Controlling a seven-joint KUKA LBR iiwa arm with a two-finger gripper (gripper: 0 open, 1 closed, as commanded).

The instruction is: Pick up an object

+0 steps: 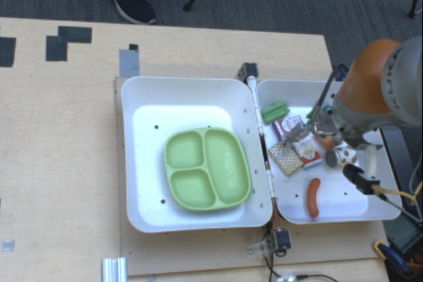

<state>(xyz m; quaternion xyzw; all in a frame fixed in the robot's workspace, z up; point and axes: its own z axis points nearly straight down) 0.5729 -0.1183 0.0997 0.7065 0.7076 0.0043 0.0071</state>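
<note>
Two white bins on the counter (59, 142): left bin (192, 92) holds a green divided plate (207, 168), right bin (330, 205) holds the clutter. Gripper (316, 125) sits low over the right bin's far middle, just beside a patterned packet (285, 157) and small box (308, 151); can't tell its grip state. Green item (274, 111) far left, sausage (312, 197) near

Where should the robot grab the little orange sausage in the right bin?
Probably across its middle, coming straight down from above. The sausage lies flat on the floor of the right bin, long and thin, running roughly up-down in the camera view, so its narrow width suits the fingers. It lies apart from the other items, with bare floor on both sides.
</note>
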